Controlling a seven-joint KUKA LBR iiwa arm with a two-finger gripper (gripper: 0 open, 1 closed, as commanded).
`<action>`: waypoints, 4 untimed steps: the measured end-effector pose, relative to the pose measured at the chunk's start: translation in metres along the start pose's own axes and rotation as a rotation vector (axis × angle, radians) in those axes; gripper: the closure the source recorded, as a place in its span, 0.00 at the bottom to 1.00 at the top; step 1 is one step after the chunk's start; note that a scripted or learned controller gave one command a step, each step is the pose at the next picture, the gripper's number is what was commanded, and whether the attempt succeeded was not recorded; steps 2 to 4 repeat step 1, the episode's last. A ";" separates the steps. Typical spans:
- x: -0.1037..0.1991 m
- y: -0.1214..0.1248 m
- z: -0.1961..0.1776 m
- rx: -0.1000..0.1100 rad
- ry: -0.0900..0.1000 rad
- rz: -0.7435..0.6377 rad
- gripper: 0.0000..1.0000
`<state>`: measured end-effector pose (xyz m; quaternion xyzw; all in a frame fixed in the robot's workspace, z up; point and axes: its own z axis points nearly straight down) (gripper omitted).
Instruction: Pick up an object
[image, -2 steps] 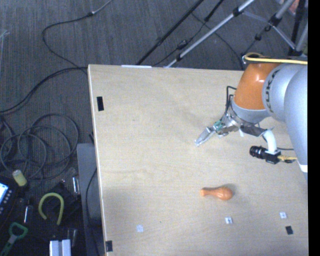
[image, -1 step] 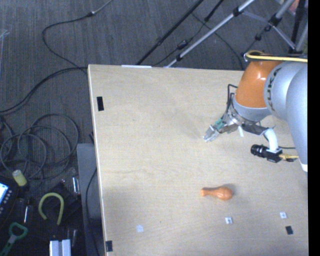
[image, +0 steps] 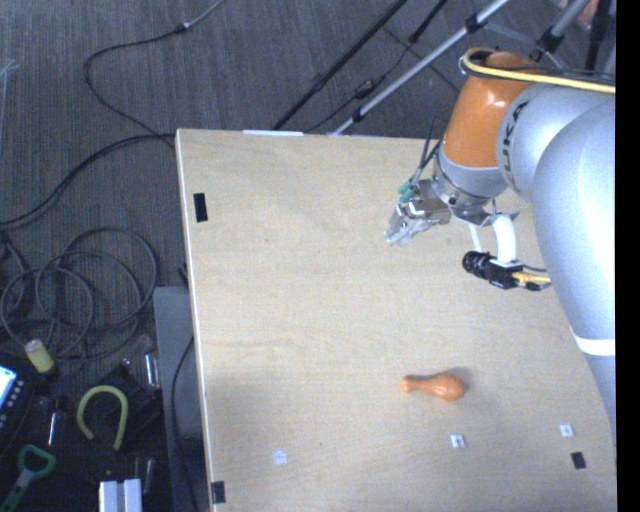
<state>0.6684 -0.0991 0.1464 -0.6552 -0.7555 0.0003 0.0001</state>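
A dark carpeted floor strewn with black cables surrounds a pale plywood bench top (image: 300, 300) that takes up most of the view; no bin walls can be made out on it. The task's likely target, a small orange pear-shaped object (image: 436, 385) with a narrow neck pointing toward nine o'clock, lies flat on the wood at about five o'clock from the board's middle. The grey arm with its orange band (image: 485, 110) enters from three o'clock, and its small metallic two-finger gripper (image: 405, 228) hangs at roughly one o'clock, well apart from the orange object and with nothing visible in it. Whether it is open or closed cannot be told at this size. Judging by that gap, the pick has not begun.
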 end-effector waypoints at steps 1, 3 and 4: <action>0.000 0.000 0.000 0.000 -0.001 0.000 0.00; 0.000 0.000 0.000 0.000 -0.001 0.000 0.00; 0.000 0.000 0.000 0.000 -0.001 0.000 0.00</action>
